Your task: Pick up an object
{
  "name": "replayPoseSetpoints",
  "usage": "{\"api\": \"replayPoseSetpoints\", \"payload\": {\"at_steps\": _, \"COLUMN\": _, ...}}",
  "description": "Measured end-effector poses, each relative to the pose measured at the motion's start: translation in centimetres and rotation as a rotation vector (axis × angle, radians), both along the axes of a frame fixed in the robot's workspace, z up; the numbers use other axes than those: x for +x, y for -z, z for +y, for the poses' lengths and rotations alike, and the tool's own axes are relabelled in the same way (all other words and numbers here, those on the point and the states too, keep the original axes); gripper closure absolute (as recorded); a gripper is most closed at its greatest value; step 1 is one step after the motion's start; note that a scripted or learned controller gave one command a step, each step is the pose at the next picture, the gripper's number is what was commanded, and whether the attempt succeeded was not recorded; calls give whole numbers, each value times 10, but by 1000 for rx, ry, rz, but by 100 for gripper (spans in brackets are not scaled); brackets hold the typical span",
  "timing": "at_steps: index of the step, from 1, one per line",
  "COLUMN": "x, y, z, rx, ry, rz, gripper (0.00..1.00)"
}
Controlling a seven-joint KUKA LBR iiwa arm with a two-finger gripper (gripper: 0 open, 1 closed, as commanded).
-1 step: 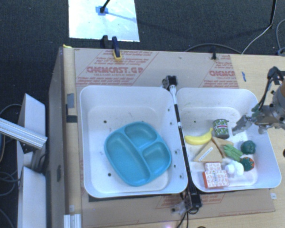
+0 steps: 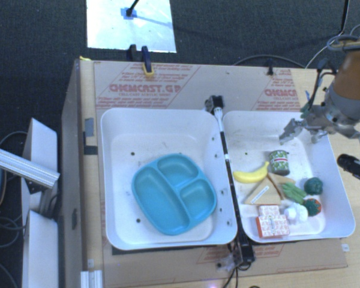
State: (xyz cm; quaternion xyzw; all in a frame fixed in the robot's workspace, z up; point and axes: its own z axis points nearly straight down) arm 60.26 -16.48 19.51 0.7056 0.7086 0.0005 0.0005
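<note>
Open floor across the right bin's (image 2: 342,188) far half. Crowded along its near edge: banana (image 2: 251,174), can (image 2: 278,161), broccoli (image 2: 314,185), box (image 2: 272,220) packed close.

Blue plate (image 2: 174,192), yellow banana (image 2: 251,174), white bins (image 2: 117,161).

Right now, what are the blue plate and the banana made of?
The blue plate looks like smooth moulded plastic: one even colour, rounded compartments, a soft sheen. The banana is probably a plastic toy too, since it is uniformly bright yellow with no spots, though the camera view is too coarse to be sure.
</note>
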Motion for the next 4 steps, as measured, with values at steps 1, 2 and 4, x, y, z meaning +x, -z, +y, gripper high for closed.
{"api": "replayPoseSetpoints", "payload": {"at_steps": 1, "x": -28, "y": 110, "z": 17, "rx": 0, "ry": 3, "rz": 1, "gripper": 0}}
{"api": "replayPoseSetpoints", "payload": {"at_steps": 2, "x": 22, "y": 43, "z": -42, "rx": -3, "ry": 3, "rz": -3, "gripper": 0}}
{"api": "replayPoseSetpoints", "payload": {"at_steps": 4, "x": 8, "y": 31, "z": -38, "rx": -2, "ry": 3, "rz": -3, "gripper": 0}}
